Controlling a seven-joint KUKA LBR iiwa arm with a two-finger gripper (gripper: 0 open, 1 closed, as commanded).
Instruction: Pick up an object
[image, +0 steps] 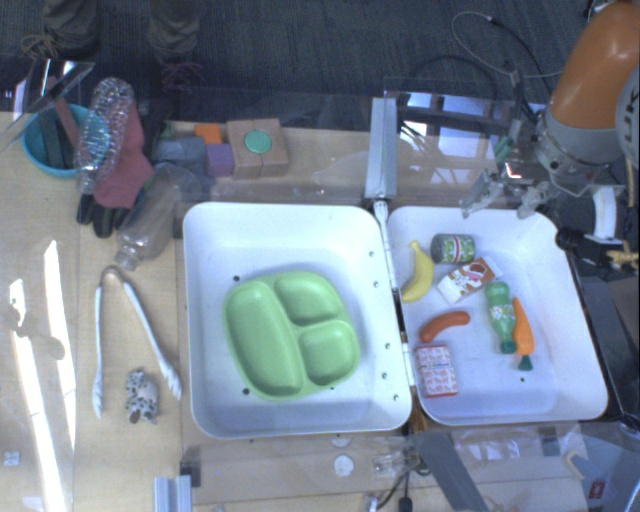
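The right bin (575, 330) holds several small items: a yellow banana (418, 272), a dark green can (453, 248), a small red-and-white carton (466, 281), a green bottle (499, 308), an orange carrot (522, 330), a red sausage (444, 324) and a red patterned packet (436, 369). My gripper (503, 203) hangs over the bin's far edge, above and beyond the can. Its fingers (478, 200) are spread open with nothing between them.
The left bin (210, 250) holds a green divided plate (292, 333). On the bench to the left lie white tongs (140, 325), a clear bottle (150, 225), a brush (105, 130), a dark glove (100, 212) and blocks (245, 148). A metal divider (379, 150) rises between the bins at the back.
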